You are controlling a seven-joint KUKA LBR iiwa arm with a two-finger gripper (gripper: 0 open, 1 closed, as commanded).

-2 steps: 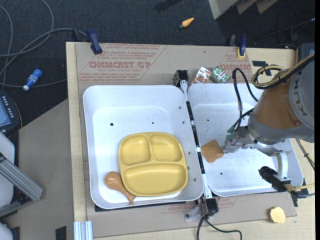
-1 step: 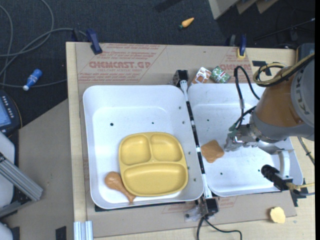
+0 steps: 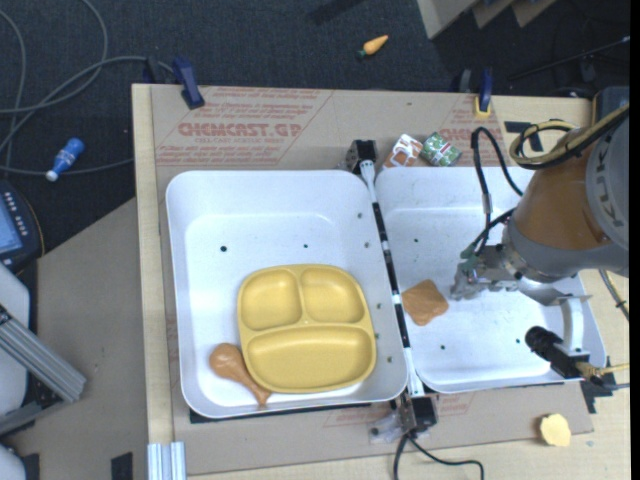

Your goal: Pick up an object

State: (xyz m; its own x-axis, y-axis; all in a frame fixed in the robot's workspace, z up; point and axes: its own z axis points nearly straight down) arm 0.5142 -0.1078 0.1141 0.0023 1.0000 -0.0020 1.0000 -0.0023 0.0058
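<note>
Yellow tray (image 3: pixel 305 328), drumstick (image 3: pixel 236 368) alongside

A single fixed camera looks down from above at a slant, far enough back to frame both white bins, the left bin (image 3: pixel 200 268) and the right bin (image 3: pixel 450 218), on the cardboard-topped bench (image 3: pixel 260 118). Dark carpeted floor (image 3: pixel 250 18) fills the top. The arm (image 3: pixel 570 208) enters from the right.
</note>
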